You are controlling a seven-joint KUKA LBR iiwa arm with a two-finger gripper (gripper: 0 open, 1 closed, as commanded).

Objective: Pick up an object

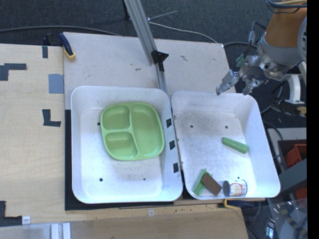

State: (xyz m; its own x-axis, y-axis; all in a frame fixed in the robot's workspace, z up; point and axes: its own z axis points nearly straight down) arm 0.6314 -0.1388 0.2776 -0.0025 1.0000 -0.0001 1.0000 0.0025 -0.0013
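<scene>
My gripper (234, 86) hovers over the far rim of the right bin (259, 118), fingers spread open with nothing between them. In that bin lie a green cylinder (235, 145) towards the right side, and near the front edge a green block (200, 182), a brown block (211, 184) leaning on it, and a small can (235, 188) lying on its side. All of these sit well nearer the front than the gripper.
The left bin (79, 133) holds a green divided plate (132, 131). A metal post (142, 24) slants up from between the bins at the back. A blue and yellow clamp (67, 46) sits on the bench at back left.
</scene>
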